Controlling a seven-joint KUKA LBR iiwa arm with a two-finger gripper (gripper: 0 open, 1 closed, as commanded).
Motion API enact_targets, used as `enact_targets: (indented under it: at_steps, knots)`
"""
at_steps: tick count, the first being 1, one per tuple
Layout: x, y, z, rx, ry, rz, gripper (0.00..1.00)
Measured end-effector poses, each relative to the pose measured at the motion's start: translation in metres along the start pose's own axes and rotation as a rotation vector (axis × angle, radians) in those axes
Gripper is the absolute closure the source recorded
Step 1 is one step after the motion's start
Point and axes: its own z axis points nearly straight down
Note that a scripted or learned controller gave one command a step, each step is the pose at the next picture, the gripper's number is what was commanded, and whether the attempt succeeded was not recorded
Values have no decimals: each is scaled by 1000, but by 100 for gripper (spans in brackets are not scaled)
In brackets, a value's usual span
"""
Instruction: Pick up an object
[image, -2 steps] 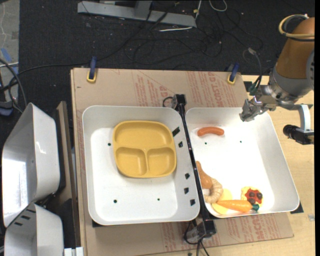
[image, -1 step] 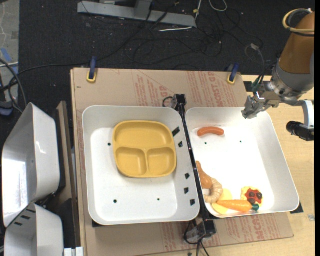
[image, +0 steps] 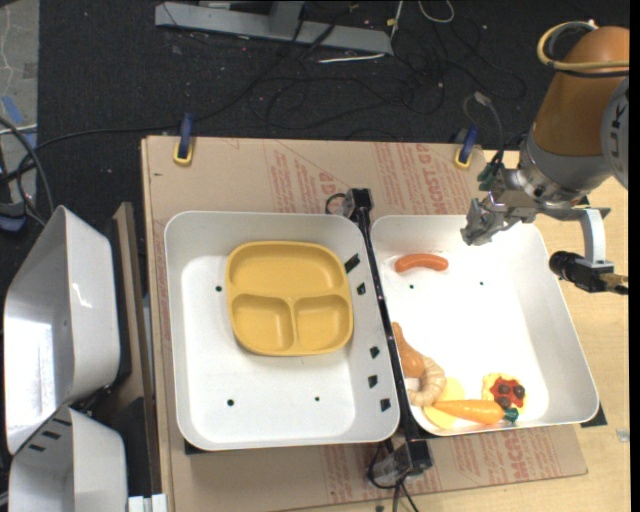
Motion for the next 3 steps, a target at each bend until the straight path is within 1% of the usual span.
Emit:
enact_targets:
  at_steps: [1,2,3]
  knots:
    - [51,-7,-6,1,0,-1,100]
    - [99,-21,8,4,1,-1,100]
    - [155,-32,1,2,1,-2,100]
